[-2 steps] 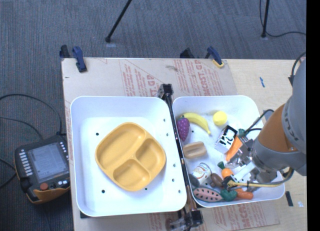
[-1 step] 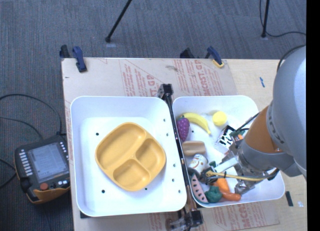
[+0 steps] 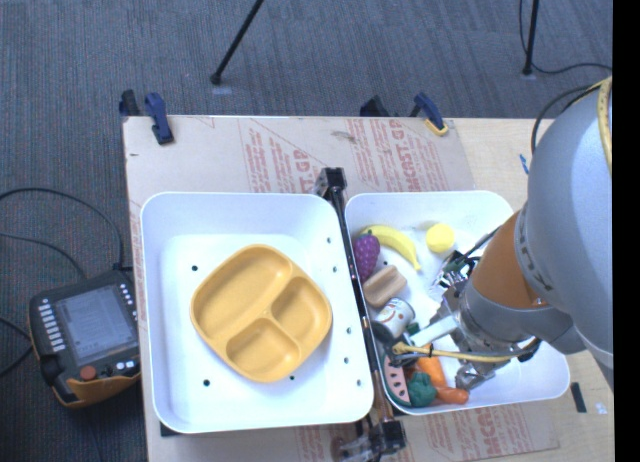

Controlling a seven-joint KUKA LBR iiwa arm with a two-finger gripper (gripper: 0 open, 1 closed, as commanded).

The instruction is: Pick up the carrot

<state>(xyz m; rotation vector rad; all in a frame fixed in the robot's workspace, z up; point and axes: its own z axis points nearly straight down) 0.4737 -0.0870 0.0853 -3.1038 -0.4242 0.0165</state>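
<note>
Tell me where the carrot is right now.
The carrot lies in the right bin, at its near edge, beside a green toy and a watermelon slice. The gripper is just above it.

Red printed lettering on the cardboard sheet (image 3: 300, 155) is too unclear to read.

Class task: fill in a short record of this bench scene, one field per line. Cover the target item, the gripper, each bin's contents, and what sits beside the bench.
target: carrot, near front of right bin
gripper: gripper low over the carrot, grasp unclear
left bin: yellow divided plate
right bin, others: banana, grapes, lemon, can, watermelon slice
beside bench: teach pendant on the carpet
</note>
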